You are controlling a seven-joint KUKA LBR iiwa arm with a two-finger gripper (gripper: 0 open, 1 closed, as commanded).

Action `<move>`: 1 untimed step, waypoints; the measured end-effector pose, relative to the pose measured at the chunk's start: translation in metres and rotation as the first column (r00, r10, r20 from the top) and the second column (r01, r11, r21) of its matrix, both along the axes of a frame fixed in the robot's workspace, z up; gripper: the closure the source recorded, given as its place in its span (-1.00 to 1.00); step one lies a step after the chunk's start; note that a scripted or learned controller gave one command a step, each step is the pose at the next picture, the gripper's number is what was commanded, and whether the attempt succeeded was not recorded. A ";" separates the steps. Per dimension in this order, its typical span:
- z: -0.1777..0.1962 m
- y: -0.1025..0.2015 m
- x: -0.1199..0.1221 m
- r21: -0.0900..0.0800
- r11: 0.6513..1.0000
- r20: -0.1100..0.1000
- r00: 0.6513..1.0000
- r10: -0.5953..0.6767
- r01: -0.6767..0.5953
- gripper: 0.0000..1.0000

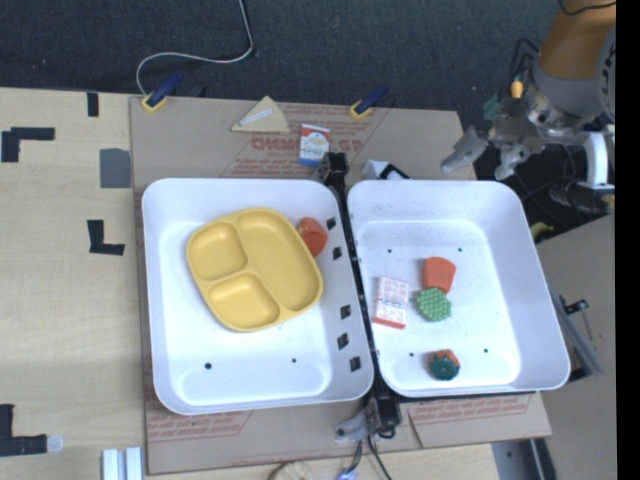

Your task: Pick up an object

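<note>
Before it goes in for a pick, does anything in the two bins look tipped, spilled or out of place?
Nothing spilled or damaged. The yellow divided plate lies askew in the left bin, with an orange cup wedged at its upper right edge. The end effector sits above the right bin's far rim.

the arm (578, 38) has an orange band, rounded and wide, and under it a grey metal wrist part. a dark cable runs over the top of the orange band. the gripper (490, 156) has two light grey fingers (462, 155), long and flat, with small dark parts and a little yellow spot near their base.
</note>
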State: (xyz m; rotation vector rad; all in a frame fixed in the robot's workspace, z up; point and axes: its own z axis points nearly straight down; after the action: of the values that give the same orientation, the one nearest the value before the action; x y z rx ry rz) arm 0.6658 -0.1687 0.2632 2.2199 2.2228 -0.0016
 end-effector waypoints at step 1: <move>-0.121 0.000 -0.048 0.002 1.000 -0.004 1.000 0.000 0.000 -1.00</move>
State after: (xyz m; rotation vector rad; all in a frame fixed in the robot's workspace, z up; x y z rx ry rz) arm 0.6180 -0.1690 0.1420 2.2234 2.2253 -0.0038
